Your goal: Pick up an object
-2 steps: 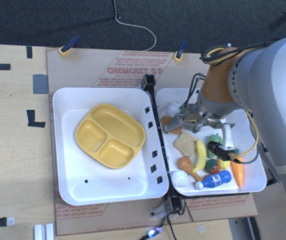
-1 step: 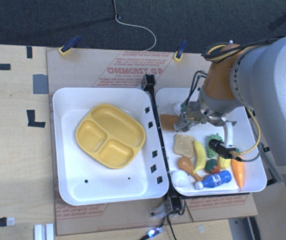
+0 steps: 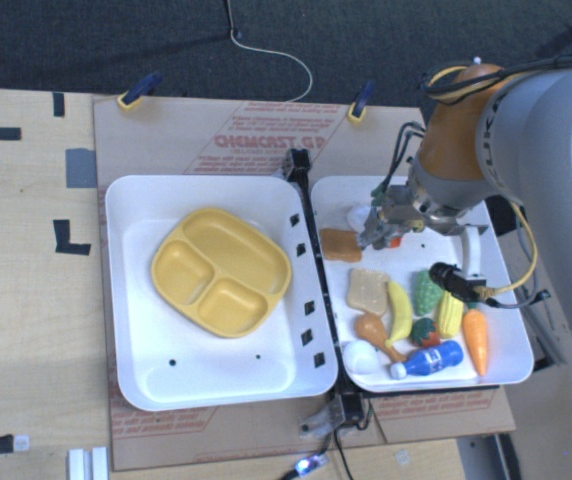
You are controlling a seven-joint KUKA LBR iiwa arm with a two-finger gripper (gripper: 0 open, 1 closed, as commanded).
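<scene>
The arm reaches in from the right and its hand (image 3: 381,230) sits low in the far-left part of the right bin (image 3: 506,373), just beside a brown toy piece (image 3: 339,245) lying against the divider. Whether the hand is open or closed cannot be told from this angle, and nothing is visibly held in it. The other toys lie nearer in the same bin: a bread slice (image 3: 367,290), a banana (image 3: 400,311), corn (image 3: 449,314), a carrot (image 3: 476,341), a blue bottle (image 3: 432,358). The left bin (image 3: 126,368) carries a yellow divided plate (image 3: 222,270). The pick looks unfinished: the hand is down among the objects, likely aiming at the brown piece, with grasp and lift left to do
</scene>
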